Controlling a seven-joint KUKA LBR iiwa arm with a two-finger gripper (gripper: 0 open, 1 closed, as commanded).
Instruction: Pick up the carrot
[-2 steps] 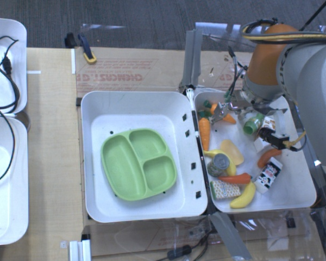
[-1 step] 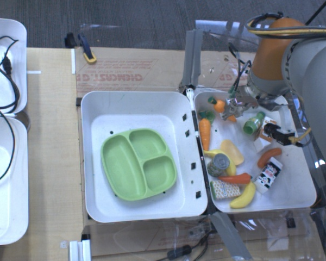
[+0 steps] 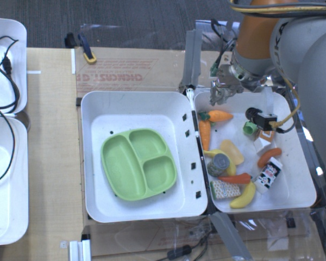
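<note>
Gripper [image 3: 220, 95], jaw state indiscernible, poised just above carrot [image 3: 219, 115], which lies flat for a top-down grasp.

Divided plate [image 3: 138, 165] in left bin [image 3: 92, 145]

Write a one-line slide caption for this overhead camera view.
KUKA arm's gripper hovers above a carrot in the toy-filled right bin; a green divided plate sits in the left bin.

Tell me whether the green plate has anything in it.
Empty. The green plate lies flat in the left bin, and all three compartments show bare green. The toy food sits in the right bin.
</note>
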